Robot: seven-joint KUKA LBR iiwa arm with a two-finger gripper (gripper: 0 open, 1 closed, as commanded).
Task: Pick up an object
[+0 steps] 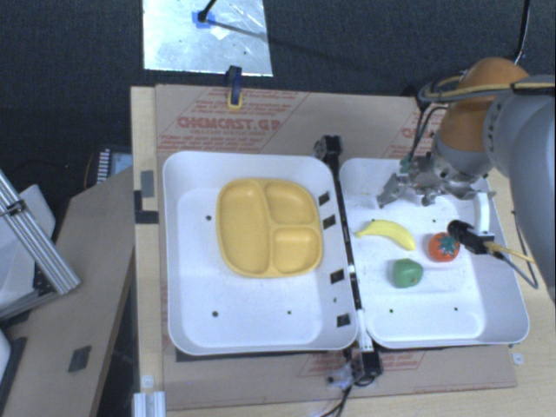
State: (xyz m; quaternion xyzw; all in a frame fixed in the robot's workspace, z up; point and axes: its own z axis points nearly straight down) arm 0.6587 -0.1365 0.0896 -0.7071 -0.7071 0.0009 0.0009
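Claw hovering over right bin's far end, fingers apparently spread, nothing between them. Just below: banana, probably light, smooth, rigid plastic; best pinched across its curved middle. Nearby: tomato, green piece.

Even, soft overhead light, faint shadows, glare on the foil sheet, slightly grainy focus.

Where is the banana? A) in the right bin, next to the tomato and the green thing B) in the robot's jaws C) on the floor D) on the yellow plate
A. The banana lies on the floor of the right bin, with the tomato to its right and the green thing just below it; the yellow plate sits in the left bin.
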